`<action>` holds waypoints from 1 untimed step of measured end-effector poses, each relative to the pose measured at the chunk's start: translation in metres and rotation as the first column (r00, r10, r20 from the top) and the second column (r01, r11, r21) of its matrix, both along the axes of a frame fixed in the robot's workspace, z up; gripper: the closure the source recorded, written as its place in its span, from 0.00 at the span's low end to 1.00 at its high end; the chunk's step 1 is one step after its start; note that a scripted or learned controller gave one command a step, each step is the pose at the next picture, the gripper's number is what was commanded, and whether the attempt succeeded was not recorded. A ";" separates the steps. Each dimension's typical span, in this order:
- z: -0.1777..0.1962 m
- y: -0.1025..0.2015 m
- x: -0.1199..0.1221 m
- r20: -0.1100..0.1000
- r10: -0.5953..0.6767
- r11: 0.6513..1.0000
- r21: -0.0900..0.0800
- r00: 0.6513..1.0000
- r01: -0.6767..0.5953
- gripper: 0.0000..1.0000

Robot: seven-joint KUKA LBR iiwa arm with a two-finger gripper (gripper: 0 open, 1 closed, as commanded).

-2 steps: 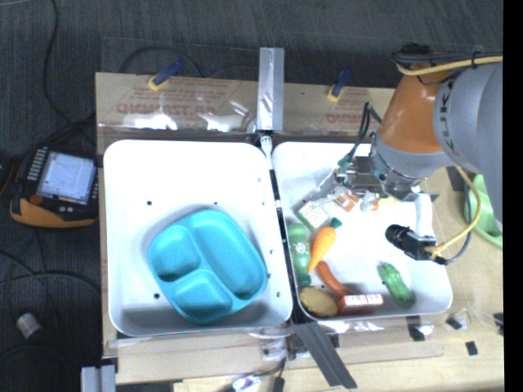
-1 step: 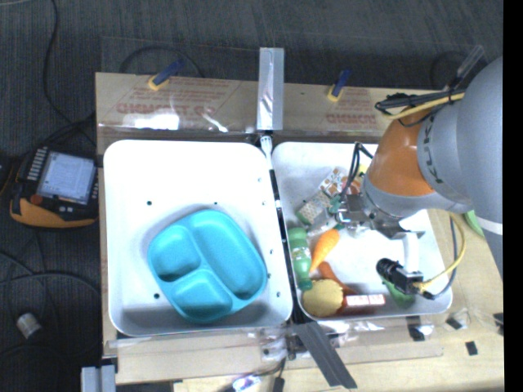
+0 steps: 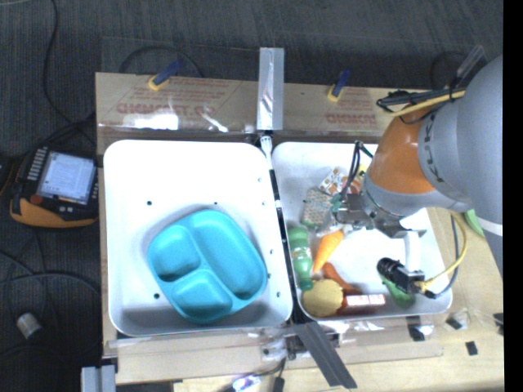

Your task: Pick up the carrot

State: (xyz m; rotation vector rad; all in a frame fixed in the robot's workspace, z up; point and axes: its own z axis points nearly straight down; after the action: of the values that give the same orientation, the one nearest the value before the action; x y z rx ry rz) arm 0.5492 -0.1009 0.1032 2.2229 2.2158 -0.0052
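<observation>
My arm comes in from the right of the frame and my gripper point(image 3: 350, 212) hangs low over the right bin point(image 3: 433, 305), its tip just up-right of the carrot point(image 3: 328, 247). Can't tell how the gripper stands; the wrist and orange band hide it from this angle, so I won't claim contact w/ the carrot. Carrot lies at the bin's left-center, slanted, thick end toward upper right near my tool, thin end toward lower left. It's crowded: green bottle point(image 3: 300, 256) just left of it along the bin wall, yellow fruit point(image 3: 322, 297) just below, a red item point(image 3: 364, 302) lower right, crumpled packets point(image 3: 323, 198) above. Left bin point(image 3: 131, 170) holds a blue tray point(image 3: 207, 263), well apart, no concern. I judge the step is the final approach and grasp. To do it well: center over the carrot's thick half, turn the wrist so the close goes across its narrow width, not along it, and come straight down so nothing nudges the bottle or fruit. Risk is pinching a neighbor too, or the carrot rolling out, so close slow, then lift vertical before any sideways move.
</observation>
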 end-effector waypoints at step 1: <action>0.079 0.023 -0.062 -0.004 0.039 0.999 0.006 0.999 -0.039 1.00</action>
State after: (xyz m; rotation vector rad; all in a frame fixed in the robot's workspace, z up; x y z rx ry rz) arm 0.4871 -0.0783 0.1825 2.1840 2.2636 -0.0033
